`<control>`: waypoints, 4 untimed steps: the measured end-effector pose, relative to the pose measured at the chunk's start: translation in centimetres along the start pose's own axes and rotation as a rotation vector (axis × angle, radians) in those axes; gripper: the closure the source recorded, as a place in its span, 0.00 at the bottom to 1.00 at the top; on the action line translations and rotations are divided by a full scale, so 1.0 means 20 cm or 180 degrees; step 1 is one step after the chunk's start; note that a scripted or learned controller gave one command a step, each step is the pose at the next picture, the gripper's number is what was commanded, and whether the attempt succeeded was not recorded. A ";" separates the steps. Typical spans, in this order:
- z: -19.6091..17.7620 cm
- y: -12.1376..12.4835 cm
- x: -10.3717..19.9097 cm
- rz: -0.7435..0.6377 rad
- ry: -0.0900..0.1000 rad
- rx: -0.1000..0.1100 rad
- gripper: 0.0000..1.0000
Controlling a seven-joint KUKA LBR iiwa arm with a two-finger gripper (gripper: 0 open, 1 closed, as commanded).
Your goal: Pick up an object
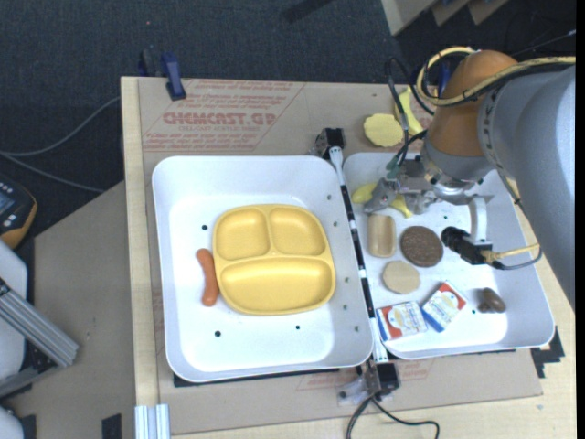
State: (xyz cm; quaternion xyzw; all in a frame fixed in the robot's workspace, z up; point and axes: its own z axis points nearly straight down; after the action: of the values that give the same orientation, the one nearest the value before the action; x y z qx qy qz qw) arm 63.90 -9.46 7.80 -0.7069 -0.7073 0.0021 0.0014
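Note:
My gripper (399, 199) is down at the back left of the right bin (521, 332), under the grey arm with its orange band. Just in front of it lie a tan bread roll (380, 236) and a round brown cookie (421, 245). A yellow piece (364, 193) rests against the bin's left wall, right beside the gripper. Nearer the front are a beige round biscuit (399, 277), two small red, white and blue cartons (402, 319) (442, 305) and a small brown lump (491, 301).
The left bin (183, 337) holds a yellow divided plate (272, 259) with an orange-red sausage (208, 275) lying beside its left edge. A yellow object (384, 130) lies on the cardboard behind the right bin.

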 end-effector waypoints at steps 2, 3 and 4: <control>-0.01 0.11 -0.02 -0.0005 -0.0002 0.0080 0.00; -0.01 0.11 -0.10 -0.0004 0.0017 0.0071 0.00; -0.02 0.11 -0.05 -0.0004 0.0002 0.0065 0.00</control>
State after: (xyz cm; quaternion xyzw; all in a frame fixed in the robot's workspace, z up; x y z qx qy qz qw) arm 66.14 -10.45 8.17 -0.7063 -0.7078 0.0090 0.0089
